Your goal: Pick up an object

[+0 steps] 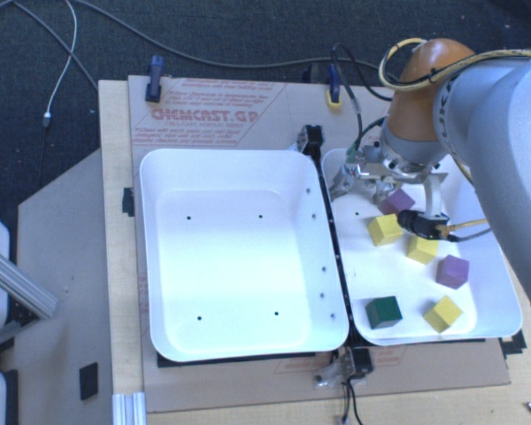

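The right bin [487, 321] holds several small blocks. A yellow block [384, 229] lies near its middle left, another yellow block [422, 250] sits beside it, and a third yellow one [443, 313] is at the front. A purple block [452, 271] rests to the right, a green block [383, 312] at the front left. Another purple block [396, 202] lies right under my gripper [372, 177], which hangs low over the back of the right bin. I cannot make out whether anything is between its fingers.
The left bin [239, 255] stands beside the right one, with a shared rim [329, 237] between them. The grey arm [487, 113] fills the upper right, above the right bin's back corner. Cardboard [203, 109] lies behind the bins.
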Robot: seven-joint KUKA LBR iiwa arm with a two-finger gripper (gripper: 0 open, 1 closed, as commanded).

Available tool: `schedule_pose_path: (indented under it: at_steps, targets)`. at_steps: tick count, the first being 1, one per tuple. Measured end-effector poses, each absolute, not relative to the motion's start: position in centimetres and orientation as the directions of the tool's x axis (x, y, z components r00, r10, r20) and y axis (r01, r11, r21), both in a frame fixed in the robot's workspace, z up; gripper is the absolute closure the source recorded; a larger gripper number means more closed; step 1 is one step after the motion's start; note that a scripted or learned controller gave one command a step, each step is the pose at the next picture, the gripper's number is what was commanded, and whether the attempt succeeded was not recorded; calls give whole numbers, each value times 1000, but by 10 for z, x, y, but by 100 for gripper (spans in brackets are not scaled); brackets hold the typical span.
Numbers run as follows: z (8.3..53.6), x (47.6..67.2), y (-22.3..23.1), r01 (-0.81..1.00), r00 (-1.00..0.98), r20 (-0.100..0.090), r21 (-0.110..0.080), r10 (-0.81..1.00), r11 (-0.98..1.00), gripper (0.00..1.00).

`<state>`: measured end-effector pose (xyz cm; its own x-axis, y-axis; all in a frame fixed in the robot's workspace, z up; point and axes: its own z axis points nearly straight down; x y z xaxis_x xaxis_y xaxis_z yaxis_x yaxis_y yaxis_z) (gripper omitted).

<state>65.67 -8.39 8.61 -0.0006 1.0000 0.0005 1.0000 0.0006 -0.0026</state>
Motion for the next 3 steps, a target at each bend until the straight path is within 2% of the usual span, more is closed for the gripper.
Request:
schedule_pose_path:
  at_steps: [1, 2, 3]
  targets:
    - [96, 657, -84, 1000, -1, 1, -3, 1000, 1, 100]
    - [153, 666, -83, 1000, -1, 0, 3, 1000, 1, 100]
    - [214, 662, -86, 1000, 0, 0, 3, 1000, 0, 100]
